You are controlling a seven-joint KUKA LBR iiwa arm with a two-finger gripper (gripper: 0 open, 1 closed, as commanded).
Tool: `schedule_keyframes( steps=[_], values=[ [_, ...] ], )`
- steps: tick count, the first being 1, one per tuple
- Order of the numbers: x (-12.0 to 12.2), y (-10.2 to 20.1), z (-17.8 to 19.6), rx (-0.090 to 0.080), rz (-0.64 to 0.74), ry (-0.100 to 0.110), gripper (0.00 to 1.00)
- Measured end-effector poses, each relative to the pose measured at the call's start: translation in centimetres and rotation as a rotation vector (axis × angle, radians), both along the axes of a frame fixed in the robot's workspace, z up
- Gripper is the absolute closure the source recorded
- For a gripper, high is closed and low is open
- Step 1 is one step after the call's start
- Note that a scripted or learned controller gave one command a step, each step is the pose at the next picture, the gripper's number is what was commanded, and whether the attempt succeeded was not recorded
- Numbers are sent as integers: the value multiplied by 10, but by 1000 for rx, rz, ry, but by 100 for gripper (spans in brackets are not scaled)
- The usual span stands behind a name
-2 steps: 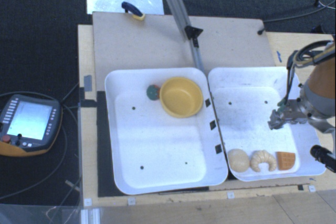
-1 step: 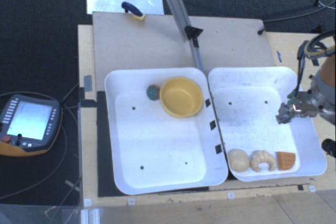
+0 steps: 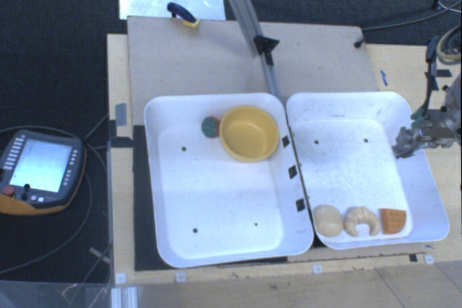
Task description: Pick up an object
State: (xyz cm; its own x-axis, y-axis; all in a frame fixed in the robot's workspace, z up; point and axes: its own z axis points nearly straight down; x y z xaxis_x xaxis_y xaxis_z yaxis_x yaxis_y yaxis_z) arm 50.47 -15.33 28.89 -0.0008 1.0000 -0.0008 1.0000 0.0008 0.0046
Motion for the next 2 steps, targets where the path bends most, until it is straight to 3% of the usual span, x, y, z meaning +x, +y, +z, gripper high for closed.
schedule_keyframes(
  steps=[2],
  values=[
    [45, 108, -16, 2, 4, 4, 100]
  ],
)
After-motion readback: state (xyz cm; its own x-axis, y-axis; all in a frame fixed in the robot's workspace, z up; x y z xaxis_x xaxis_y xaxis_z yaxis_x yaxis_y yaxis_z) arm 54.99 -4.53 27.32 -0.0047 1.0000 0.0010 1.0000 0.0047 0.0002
